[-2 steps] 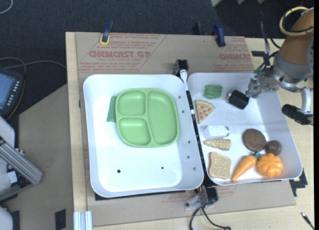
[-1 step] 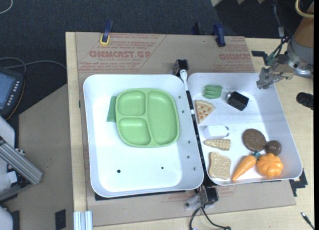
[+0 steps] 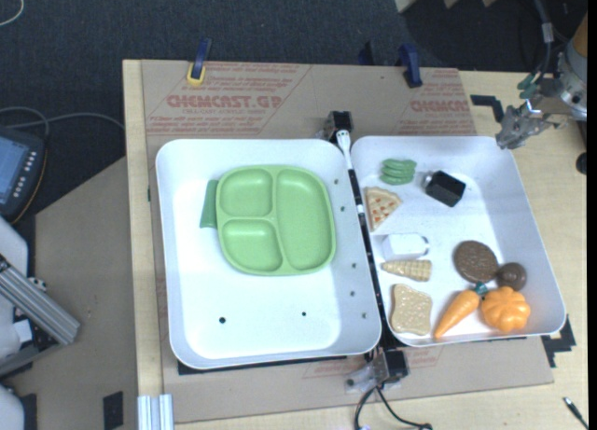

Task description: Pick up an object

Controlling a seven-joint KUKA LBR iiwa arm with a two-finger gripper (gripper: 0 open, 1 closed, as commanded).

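i am reading "chemcast g b" in red print across the brown paper sheet (image 3: 233, 102) that is covering the worktop (image 3: 140, 232) behind the left bin (image 3: 187, 325); the same red lettering is starting again behind the right bin (image 3: 536, 260) but is cut off after a few letters, so i am not making it out. a yellow clamp (image 3: 197, 71) and a blue clamp (image 3: 409, 64) are gripping the sheet's far edge.

the end effector (image 3: 516, 128) is hovering at the upper right, just outside the right bin's far corner, and it is too small and blurred for me to tell how it is set; i am seeing nothing in it.

the left bin is holding a green divided tray (image 3: 277, 220). the right bin is carrying the objects: a green stack (image 3: 398, 171), a black block (image 3: 445, 187), a pizza slice (image 3: 381, 204), a white piece (image 3: 407, 246) that is hard to make out against the bin, a corn cob (image 3: 409, 270), a bread slice (image 3: 411, 310), a carrot (image 3: 457, 312), an orange pumpkin (image 3: 505, 309), a brown cookie (image 3: 476, 259) and a dark brown item (image 3: 511, 275) i am unable to identify.
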